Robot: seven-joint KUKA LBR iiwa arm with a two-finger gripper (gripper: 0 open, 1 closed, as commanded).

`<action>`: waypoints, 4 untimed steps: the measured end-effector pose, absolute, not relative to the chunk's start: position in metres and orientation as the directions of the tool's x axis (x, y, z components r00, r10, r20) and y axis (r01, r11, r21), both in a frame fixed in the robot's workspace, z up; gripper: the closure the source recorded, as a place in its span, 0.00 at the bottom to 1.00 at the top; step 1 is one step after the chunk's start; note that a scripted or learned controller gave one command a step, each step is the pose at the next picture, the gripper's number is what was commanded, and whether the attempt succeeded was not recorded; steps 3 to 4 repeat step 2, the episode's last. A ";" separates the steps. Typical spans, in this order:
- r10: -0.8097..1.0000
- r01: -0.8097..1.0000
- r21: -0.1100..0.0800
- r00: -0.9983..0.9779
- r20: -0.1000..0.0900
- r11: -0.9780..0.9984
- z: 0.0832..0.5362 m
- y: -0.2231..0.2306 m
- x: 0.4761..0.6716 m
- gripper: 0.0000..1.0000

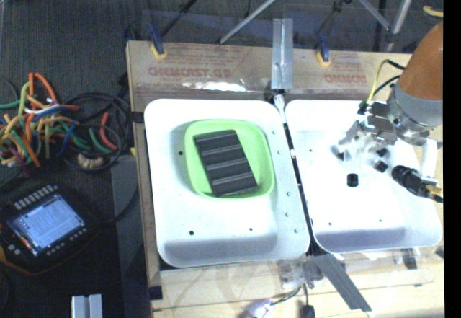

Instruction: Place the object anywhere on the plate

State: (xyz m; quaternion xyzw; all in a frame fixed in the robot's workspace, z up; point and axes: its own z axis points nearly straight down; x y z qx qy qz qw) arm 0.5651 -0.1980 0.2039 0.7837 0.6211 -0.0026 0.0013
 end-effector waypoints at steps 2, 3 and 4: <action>0.933 0.933 0.002 0.360 -0.004 -0.360 0.323 -0.213 0.540 0.00; 0.933 0.933 0.002 0.360 -0.004 -0.360 0.323 -0.213 0.540 0.00; 0.933 0.933 0.002 0.360 -0.004 -0.360 0.323 -0.213 0.540 0.00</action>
